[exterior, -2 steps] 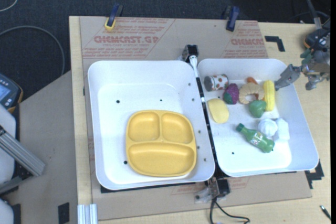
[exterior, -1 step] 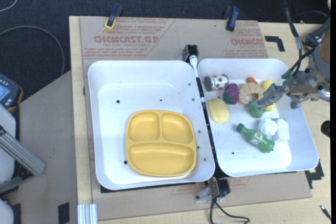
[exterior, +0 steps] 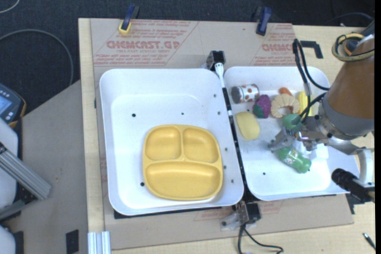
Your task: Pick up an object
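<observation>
Gripper (exterior: 296,143) low in your right bin (exterior: 262,178) — finger state cannot be told — green bottle (exterior: 294,159) at its six o'clock, presumably the target.

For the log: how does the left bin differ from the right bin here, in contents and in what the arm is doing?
The left bin holds one thing, a yellow divided tray; the right bin holds several small items, among them a yellow lemon-like piece, a purple one and a green one. The arm's hand is down in the right bin above the green piece, away from the left bin. Both are shallow, white and side by side.
</observation>
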